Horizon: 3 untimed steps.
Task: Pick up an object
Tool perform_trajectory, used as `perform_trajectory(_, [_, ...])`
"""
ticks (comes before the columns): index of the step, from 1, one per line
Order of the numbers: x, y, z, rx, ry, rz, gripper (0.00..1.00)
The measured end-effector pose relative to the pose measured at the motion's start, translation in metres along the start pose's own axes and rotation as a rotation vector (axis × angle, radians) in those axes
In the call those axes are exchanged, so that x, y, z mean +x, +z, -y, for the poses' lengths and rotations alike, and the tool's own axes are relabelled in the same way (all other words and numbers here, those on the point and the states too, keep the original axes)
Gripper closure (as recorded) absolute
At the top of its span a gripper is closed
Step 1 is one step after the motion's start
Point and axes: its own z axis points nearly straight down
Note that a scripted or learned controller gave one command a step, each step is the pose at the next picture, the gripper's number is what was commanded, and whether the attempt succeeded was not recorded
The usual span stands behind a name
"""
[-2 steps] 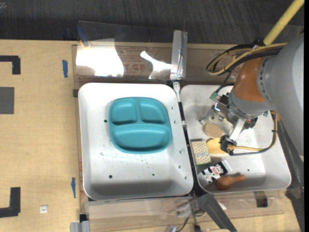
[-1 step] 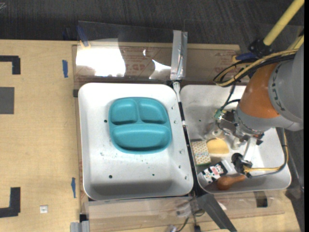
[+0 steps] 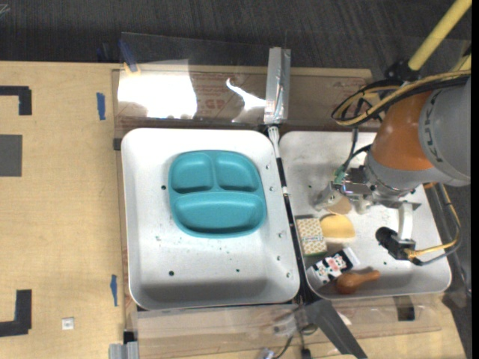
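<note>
The arm [image 3: 419, 137] reaches in from the right of the frame over the right bin [image 3: 434, 279]. Its gripper [image 3: 346, 193] hangs low in the middle of that bin; the fingers blur into glare, so how far they are parted, or whether they hold anything, cannot be told. Just below it lies a yellow lump [image 3: 338, 228], perhaps a sponge, beside a patterned block [image 3: 310, 235]. A card [image 3: 333, 264] and a brown piece [image 3: 357, 279] lie near the bin's lower edge. The left bin [image 3: 142, 268] holds a teal tray [image 3: 217, 191].

A divided tray [image 3: 217, 193] lies in the left bin [image 3: 142, 275]. In the right bin [image 3: 430, 271], a sponge [image 3: 311, 235], bread roll [image 3: 338, 228], small box [image 3: 333, 264] and sausage [image 3: 358, 279] cluster below the gripper [image 3: 346, 191].
</note>
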Motion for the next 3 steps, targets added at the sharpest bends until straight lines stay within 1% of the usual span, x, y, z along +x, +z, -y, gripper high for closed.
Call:
perform_trajectory(1, [0.0,-0.011,-0.001,-0.004,0.001,0.001,1.0])
perform_trajectory(2, [0.016,-0.076,-0.073,0.0,0.063,-0.001,1.0])
perform_trajectory(3, [0.074,-0.098,-0.061,0.003,0.045,-0.003,1.0])
